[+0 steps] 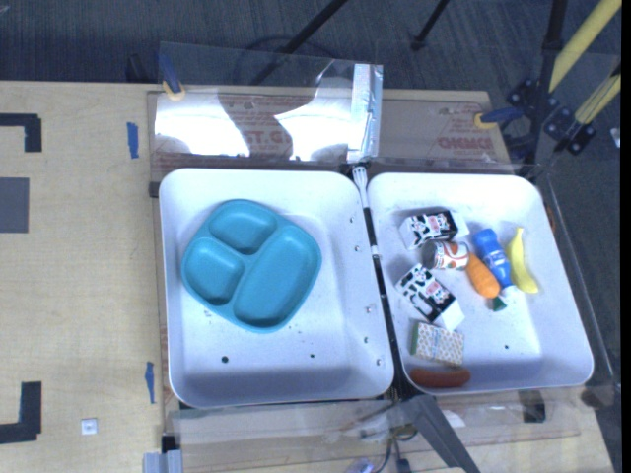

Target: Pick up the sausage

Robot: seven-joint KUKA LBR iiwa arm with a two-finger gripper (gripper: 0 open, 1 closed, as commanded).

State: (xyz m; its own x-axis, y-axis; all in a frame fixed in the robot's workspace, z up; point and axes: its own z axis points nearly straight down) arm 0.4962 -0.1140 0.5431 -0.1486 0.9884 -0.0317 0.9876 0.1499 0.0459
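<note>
We are seeing the sausage [438, 376] lying at the right bin's [567, 348] near wall (just below a patterned packet [440, 343]); the gripper's state we cannot tell.

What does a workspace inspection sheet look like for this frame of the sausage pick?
Surface: wooden bench bearing a left bin and a right bin, side by side.
Job's things: sausage lying against the right bin's near wall, beside a patterned packet.
Clutter: blue divided plate in the left bin; in the right bin two black-and-white cartons, a small can, carrot, blue bottle, banana.
Grippers: nothing seen.
Cables: nothing seen.
Surroundings: dark carpet, stand legs, clear sheet behind the bins.
</note>
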